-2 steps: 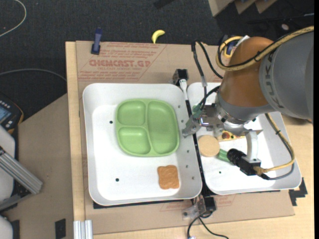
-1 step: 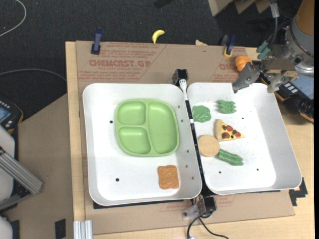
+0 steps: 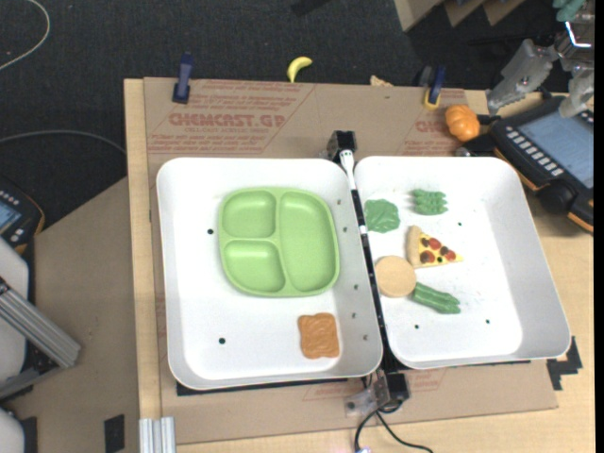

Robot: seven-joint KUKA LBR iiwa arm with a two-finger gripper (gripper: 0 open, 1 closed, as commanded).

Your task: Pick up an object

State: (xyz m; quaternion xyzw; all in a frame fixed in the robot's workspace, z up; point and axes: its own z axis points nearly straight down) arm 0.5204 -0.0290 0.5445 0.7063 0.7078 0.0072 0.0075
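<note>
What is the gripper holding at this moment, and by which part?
Nothing is seen held. The pizza slice toy, round tan disc and green toy foods lie loose in the right white bin; the toast-like piece lies in the left white bin.

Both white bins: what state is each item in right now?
Green divided plastic plate: flat in left bin, compartments bare.
Brown toast-shaped toy: flat, left bin, below the plate.
Pizza slice toy: flat in right bin.
Round tan cookie toy: flat, touching the pizza slice.
Three green vegetable toys: lying separately, right bin.
</note>
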